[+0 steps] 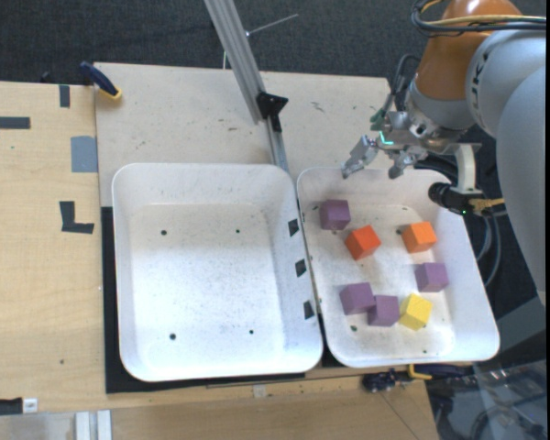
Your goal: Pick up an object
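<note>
Light wooden bench point(37, 273), two white bins point(128, 273) side by side

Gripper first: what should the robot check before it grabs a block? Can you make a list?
1. Gripper holds nothing: ok, fingers open, nothing between them.
2. Blocks to pick: ok, seven in the right bin.
3. Gripper above a block: not ok, it hangs over the bin's far rim, beyond the purple block.
4. Room around the orange block: ok, it stands apart.
5. Yellow block: not ok, a purple one crowds it.
</note>
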Tool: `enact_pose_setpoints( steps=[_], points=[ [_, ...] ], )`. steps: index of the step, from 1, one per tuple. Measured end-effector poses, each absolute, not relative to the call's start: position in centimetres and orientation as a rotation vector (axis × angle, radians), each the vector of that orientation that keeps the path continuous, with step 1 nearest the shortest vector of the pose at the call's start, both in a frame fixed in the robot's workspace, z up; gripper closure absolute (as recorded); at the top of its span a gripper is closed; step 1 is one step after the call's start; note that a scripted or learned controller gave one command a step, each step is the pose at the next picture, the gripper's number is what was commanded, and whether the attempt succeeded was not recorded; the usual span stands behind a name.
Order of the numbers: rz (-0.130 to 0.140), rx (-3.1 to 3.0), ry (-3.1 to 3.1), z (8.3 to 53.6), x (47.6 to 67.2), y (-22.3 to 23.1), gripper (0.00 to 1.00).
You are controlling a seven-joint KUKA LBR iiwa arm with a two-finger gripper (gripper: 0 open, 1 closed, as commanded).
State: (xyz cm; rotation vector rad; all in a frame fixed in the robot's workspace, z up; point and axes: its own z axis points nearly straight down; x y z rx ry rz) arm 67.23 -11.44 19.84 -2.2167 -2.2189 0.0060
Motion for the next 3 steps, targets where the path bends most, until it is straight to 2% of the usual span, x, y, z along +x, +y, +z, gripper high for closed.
enact_pose_setpoints(
  steps=[1,3],
  points=[
    [0.003,-2.219,-2.224,20.2,67.3,-11.5,0.0],
    [0.009,-2.218,-2.217,9.5,67.5,-10.6,0.0]
  ],
)
